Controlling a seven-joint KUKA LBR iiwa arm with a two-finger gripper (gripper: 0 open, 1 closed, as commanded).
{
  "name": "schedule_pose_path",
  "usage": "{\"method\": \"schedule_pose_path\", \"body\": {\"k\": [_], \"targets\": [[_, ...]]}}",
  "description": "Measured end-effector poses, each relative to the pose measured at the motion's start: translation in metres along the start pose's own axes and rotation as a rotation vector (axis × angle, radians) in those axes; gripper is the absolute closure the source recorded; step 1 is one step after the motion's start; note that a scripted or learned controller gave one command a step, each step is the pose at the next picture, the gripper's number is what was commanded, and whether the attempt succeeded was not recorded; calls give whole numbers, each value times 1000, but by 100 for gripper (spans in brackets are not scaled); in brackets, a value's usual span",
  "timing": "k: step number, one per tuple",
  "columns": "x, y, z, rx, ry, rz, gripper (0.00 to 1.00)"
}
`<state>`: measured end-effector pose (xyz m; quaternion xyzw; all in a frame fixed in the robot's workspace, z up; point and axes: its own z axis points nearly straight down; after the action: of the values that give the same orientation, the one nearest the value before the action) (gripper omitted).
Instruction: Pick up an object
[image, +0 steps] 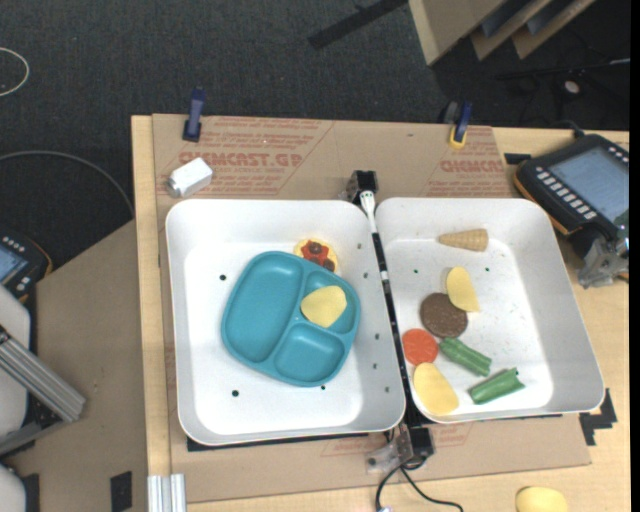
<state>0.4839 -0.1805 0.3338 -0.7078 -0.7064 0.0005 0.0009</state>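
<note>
The left bin (200, 300) holds a teal divided plate (265, 325) with a pale yellow chip (324, 305) lying in its right compartment. A small red and yellow toy (315, 251) sits just behind the plate. In the right bin (540, 290) lie an ice-cream cone (464, 239), a yellow slice (461, 288), a brown cookie (442, 315), a red tomato slice (420, 346), two green pieces (465, 355) (495, 385) and a yellow lemon-like piece (435, 389).
A white block (190, 177) lies on the cardboard behind the left bin. Blue clamps (194, 114) (460, 122) hold the board's far edge. A tablet-like pendant (580, 185) sits at the right. A yellow object (540, 498) rests by the front edge.
</note>
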Motion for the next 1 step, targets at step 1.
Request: {"method": "schedule_pose_path", "body": {"k": [1], "targets": [[-45,-4,-45,-8,-5,0,100]]}}
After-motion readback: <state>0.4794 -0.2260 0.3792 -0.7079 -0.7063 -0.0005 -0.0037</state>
